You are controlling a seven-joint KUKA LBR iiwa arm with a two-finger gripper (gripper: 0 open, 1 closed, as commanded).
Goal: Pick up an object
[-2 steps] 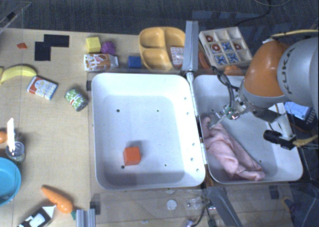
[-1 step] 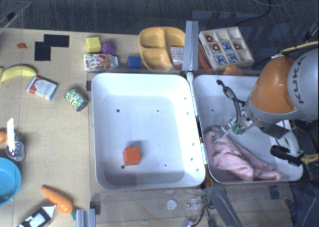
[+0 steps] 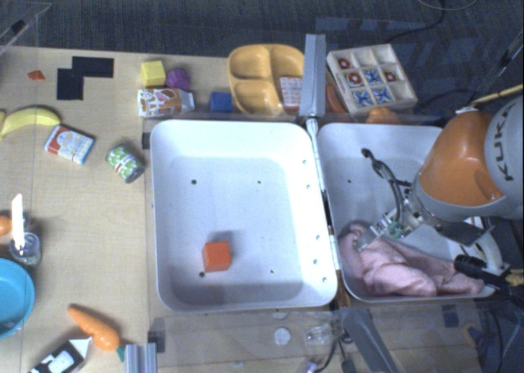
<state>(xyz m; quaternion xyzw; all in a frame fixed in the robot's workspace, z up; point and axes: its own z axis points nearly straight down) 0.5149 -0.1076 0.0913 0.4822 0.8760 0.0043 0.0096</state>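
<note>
Now, arm: you are looking at the grey arm [image 3: 467, 171] reaching in from the right, its orange band hanging over the right bin [image 3: 360, 138].
Jaws: the jaws [image 3: 391, 222] are sitting low at the upper edge of the pink cloth [image 3: 393, 269]; you cannot tell whether they are open or closed.
Pink cloth: it is lying crumpled along the near wall of the right bin.
Orange block: the orange block [image 3: 217, 256] is resting alone in the left bin [image 3: 176, 138], toward its near side, well apart from the arm.
Desk: a banana [image 3: 29, 120] and a carrot [image 3: 97, 328] are lying on the desk [image 3: 90, 232], left of the bins.
</note>
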